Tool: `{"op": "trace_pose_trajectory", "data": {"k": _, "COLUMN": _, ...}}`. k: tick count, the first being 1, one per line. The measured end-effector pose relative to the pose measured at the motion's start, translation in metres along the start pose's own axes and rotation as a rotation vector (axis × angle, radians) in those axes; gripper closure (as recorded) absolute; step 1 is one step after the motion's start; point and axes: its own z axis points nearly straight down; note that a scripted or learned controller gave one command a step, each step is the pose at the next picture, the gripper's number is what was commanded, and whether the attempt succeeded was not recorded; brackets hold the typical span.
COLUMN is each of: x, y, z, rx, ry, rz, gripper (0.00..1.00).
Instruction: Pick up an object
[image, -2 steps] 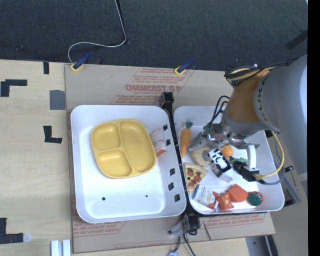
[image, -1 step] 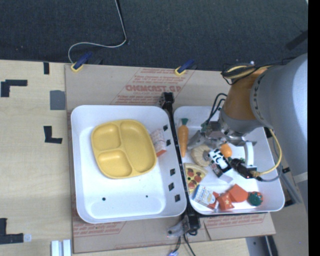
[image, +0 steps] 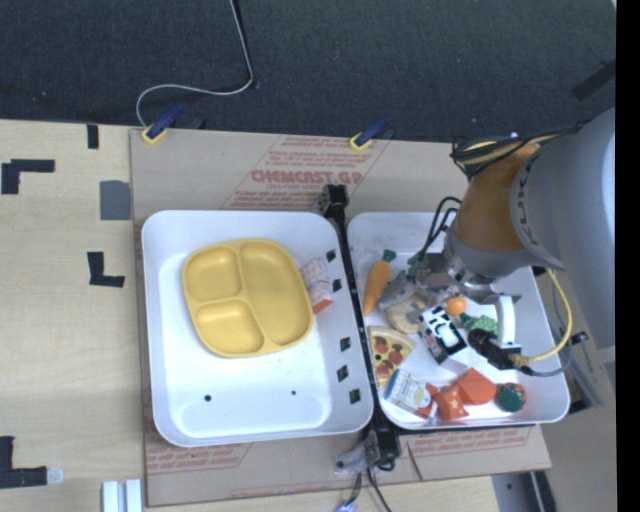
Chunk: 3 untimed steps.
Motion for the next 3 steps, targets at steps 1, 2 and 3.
{"op": "trace_pose_trajectory", "data": {"k": 1, "x": -0.007, "y": -0.018, "z": 0.002, "rx": -0.008, "ry": -0.001, "rz": -0.002, "gripper": 0.00}}
{"op": "trace_pose_trajectory", "data": {"k": 2, "x": -0.008, "y": -0.066, "z": 0.003, "rx": -0.009, "ry": -0.002, "rz": 0.000, "gripper": 0.00}}
{"op": "trace_pose_trajectory", "data": {"k": 3, "x": -0.027, "y": 0.022, "z": 0.003, "rx": -0.008, "ry": -0.002, "rz": -0.001, "gripper": 0.00}}
